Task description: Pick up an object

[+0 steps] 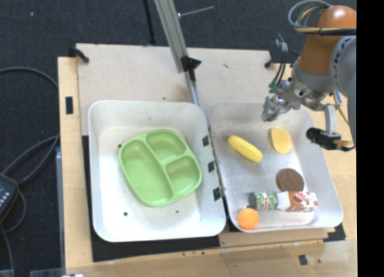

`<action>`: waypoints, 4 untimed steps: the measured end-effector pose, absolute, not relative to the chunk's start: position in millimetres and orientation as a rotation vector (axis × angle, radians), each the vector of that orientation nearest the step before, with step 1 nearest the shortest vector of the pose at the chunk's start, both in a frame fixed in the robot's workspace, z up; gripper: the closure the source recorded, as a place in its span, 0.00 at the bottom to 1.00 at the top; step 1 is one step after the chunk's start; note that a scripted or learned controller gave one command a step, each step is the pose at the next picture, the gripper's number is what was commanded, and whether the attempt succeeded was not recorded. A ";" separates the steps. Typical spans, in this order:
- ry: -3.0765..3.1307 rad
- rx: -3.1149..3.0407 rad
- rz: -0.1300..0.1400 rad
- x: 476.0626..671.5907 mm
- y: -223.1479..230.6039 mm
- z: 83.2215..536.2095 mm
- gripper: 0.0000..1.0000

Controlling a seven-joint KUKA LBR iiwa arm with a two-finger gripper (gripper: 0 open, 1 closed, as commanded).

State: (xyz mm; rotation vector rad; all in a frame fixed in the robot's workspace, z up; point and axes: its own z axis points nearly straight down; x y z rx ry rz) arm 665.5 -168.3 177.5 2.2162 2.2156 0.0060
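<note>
— Two bins (102,150) on the tabletop (69,168), side by side. What's in the left one?

— One green tray (159,166) with three compartments, lying flat near the middle, and nothing else that I can make out.

— And the right one?

— Five things, one of each. From the left: an orange ball (248,218) in the near corner, a yellow corn cob (245,148) lying slantwise toward the middle, a small can (264,200) on its side just beside a red and white carton (302,199), a brown disc (290,180) above those, and a pale yellow piece (280,140) near the far end. Any of them would do as my object.

— Where is your hand?

— My hand (275,108) hangs over the far end of the right bin, just up and left of the pale yellow piece. Whether it is wide or narrow I cannot tell from this slant, and I see nothing between the fingers.

— What could go wrong?

— As I judge it, coming straight down from here I'd meet bare bin floor beside the piece and close on nothing. The corn looks rounded, so it may roll out of a pinch. The can and carton lie touching, so a finger may land on both.
</note>
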 end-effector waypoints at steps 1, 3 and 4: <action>2.219 2.215 0.005 666.9 -169.8 220.0 1.00; 2.229 2.215 0.002 646.0 -84.1 229.3 1.00; 2.224 2.218 0.001 625.9 -37.4 222.6 1.00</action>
